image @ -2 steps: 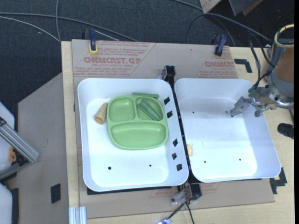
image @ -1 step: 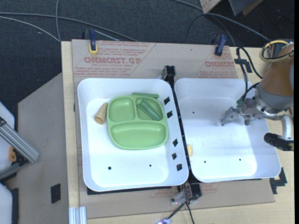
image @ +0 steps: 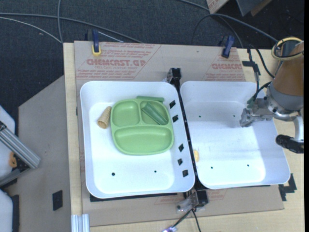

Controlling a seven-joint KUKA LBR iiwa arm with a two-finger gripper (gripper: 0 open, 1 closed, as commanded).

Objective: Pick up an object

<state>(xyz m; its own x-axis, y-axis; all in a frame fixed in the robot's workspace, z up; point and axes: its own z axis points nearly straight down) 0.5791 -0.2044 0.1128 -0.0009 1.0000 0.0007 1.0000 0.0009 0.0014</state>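
Observation:
In the left bin (image: 96, 178) lies a green divided plate (image: 140, 140). A darker green piece (image: 154, 112) rests in its upper right compartment. A tan cone (image: 103, 117) lies just left of the plate, touching its rim. A small yellow object (image: 195, 154) sits at the left wall of the right bin (image: 231, 178). My gripper (image: 247, 118) hangs low over the upper right part of the right bin, far from the plate and the cone. I see nothing beneath it on the bin floor.
The black divider with clips (image: 179, 129) runs between the two bins. The arm's grey wrist and orange band (image: 289, 81) reach in over the right bin's far right edge. Blue clamps (image: 96, 41) hold the board at the back.

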